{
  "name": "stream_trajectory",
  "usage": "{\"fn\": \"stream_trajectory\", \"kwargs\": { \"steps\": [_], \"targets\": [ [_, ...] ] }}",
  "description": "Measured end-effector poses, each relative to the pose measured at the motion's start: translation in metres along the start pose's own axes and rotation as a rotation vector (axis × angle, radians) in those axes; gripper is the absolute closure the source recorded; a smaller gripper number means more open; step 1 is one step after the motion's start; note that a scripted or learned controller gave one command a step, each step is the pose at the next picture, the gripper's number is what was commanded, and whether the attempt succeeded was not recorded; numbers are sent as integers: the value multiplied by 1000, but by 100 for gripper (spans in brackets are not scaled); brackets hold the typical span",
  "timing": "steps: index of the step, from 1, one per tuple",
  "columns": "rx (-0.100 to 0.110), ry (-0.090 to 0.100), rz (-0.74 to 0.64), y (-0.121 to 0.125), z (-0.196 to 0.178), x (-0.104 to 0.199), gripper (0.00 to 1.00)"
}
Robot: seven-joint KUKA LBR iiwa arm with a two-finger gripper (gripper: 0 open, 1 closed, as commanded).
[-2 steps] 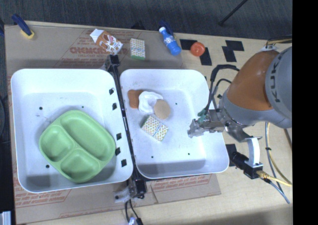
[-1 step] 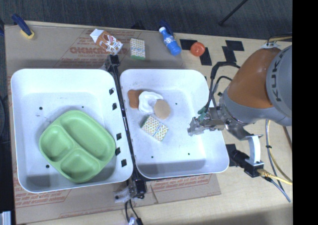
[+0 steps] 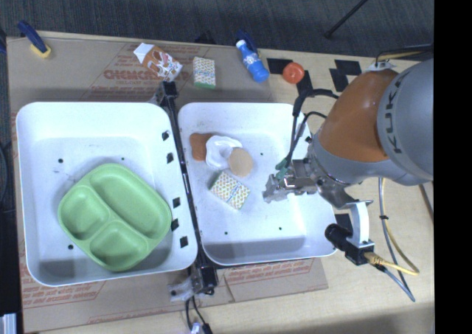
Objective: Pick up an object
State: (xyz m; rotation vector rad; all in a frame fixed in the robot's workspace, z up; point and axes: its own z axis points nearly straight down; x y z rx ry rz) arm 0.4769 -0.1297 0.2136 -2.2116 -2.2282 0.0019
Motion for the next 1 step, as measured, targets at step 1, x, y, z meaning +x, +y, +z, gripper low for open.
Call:
{"fn": "stream_trajectory", "kwargs": {
  "steps": [1],
  "targets": [
    [-1, -1, 3, 2, 3, -31, 100]
  ]
}}
